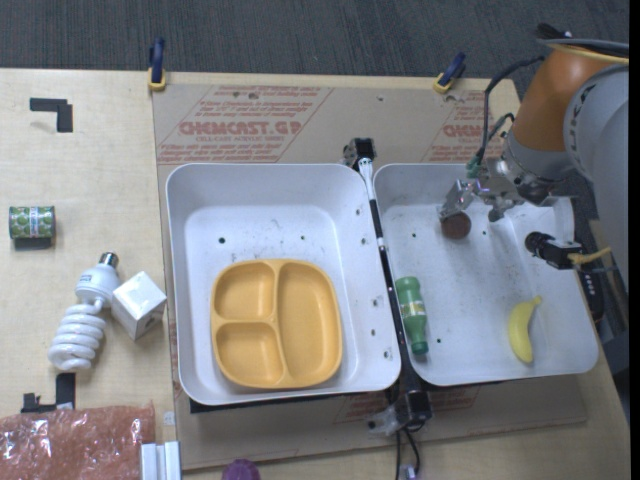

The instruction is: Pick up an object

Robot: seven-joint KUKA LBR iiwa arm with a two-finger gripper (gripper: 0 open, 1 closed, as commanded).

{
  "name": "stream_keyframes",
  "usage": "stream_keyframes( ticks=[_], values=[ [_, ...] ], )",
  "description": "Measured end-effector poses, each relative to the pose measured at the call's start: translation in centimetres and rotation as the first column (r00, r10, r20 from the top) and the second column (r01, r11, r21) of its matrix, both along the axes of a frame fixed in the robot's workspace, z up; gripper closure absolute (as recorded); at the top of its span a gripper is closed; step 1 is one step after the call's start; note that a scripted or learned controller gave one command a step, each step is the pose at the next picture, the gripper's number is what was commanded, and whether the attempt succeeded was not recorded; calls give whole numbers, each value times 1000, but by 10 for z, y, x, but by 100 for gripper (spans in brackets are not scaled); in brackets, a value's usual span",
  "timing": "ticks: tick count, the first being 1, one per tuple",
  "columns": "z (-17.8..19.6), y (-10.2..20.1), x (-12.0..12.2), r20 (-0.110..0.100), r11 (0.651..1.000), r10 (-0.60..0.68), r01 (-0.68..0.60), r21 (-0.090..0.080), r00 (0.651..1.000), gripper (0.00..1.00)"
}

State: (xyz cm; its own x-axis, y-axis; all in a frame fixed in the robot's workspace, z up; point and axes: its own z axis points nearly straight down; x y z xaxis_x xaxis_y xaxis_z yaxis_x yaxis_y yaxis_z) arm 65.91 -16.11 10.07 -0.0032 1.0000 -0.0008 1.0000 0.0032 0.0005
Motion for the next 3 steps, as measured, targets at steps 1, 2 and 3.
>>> stream_keyframes(
  ticks=[1,2,3],
  values=[
    [-8,21,-55,-1,1000,-5,5,0,1000,0],
    [2,20,-55,2,1000,-7,7,-1,1000,100],
    [2,20,-55,2,1000,-7,7,-1,1000,0]
  ],
)
